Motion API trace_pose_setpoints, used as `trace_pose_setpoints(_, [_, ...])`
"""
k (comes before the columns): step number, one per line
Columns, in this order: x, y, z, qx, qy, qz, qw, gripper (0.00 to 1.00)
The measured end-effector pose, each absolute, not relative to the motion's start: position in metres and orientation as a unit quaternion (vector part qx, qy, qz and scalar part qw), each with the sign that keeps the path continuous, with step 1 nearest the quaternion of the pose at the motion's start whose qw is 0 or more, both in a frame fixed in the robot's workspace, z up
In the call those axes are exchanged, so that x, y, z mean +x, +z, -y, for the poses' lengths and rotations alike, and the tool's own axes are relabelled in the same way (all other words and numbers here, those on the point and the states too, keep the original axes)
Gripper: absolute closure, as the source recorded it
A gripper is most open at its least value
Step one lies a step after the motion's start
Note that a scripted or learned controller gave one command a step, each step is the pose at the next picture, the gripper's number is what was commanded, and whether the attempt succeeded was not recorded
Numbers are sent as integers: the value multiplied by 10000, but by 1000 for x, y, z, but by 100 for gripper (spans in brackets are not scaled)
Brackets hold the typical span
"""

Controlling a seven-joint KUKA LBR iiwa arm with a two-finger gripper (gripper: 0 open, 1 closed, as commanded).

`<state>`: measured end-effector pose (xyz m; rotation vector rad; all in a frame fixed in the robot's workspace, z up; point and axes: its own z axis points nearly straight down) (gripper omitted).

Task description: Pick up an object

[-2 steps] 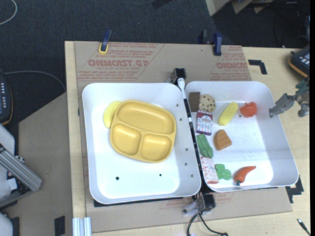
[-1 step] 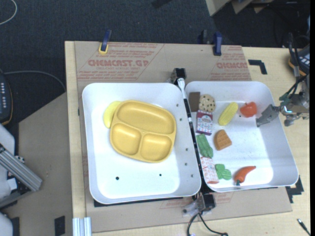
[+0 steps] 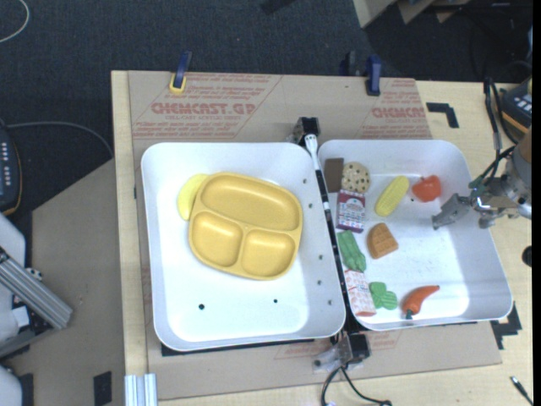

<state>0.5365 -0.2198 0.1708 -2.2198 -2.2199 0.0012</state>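
Nearest the camera, a red chilli (image 3: 420, 297) and the other small toys are seen scattered in the right bin (image 3: 482, 277), presumably as pick targets, while the gripper (image 3: 445, 216) is poised at that bin's right edge, its fingers apparently parted and empty.

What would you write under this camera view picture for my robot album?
Gripper hovers over the right white bin of toy food; a yellow divided plastic tray fills the left bin.

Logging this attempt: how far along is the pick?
Nothing looks picked yet: the corn, the tomato and the chili pepper lie in the right bin. The claw sits low near that bin's right side, beside the tomato. Grasping and lifting remain.
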Motion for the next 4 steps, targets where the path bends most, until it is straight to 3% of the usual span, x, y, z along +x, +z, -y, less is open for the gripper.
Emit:
trace_pose_setpoints(1, [535,110,213,-7070,5,7072,21,0])
trace_pose_setpoints(2, [535,84,212,-7069,1,7073,20,0])
trace_pose_setpoints(3, [535,95,212,-7071,-1,7071,6,100])
trace_pose_setpoints(4, [528,147,219,-7078,-5,7065,-26,100])
